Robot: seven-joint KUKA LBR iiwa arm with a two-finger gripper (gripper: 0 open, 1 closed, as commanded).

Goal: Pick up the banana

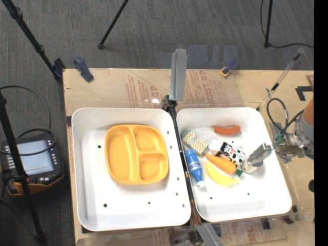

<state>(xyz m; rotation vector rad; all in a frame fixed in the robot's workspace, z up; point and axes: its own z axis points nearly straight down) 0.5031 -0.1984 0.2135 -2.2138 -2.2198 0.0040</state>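
Tray in left bin; banana, carrot in right bin.

Grey carpet floor, black tripod legs, a plywood bench, a pendant screen at left.

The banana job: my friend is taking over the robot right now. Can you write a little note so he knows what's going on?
Pincer: low in the right bin, just right of the pile of toys; I can't tell whether it is open or shut.
Banana: lying flat in the right bin, under the carrot, beside the blue bottle.
Yellow plate: in the left bin.
Done: nothing lifted yet.
Left: grab the banana and raise it.
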